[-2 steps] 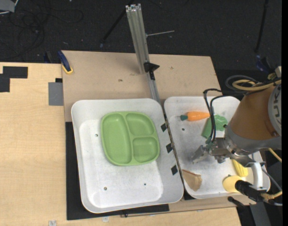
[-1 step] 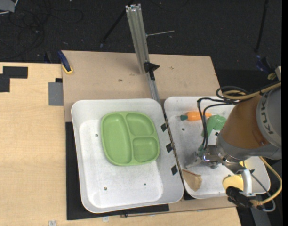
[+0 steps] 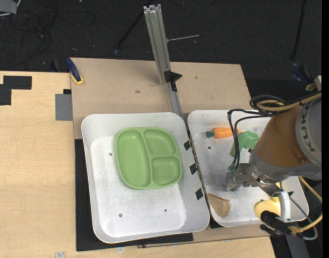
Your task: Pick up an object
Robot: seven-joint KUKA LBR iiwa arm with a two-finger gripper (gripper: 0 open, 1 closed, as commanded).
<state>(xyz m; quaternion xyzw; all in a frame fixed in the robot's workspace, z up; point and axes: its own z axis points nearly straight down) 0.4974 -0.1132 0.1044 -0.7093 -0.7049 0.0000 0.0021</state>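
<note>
Gripper (image 3: 237, 180) (finger state impossible to tell) hangs low over the right bin (image 3: 207, 187) near an orange carrot (image 3: 223, 133); no legible writing.

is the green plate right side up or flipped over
Right side up: the green plate lies flat in the left bin, its three hollows facing up.

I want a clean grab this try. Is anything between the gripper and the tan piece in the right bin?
Nothing visible: the gripper hangs over bare floor of the right bin, the tan piece just below it in view.
</note>
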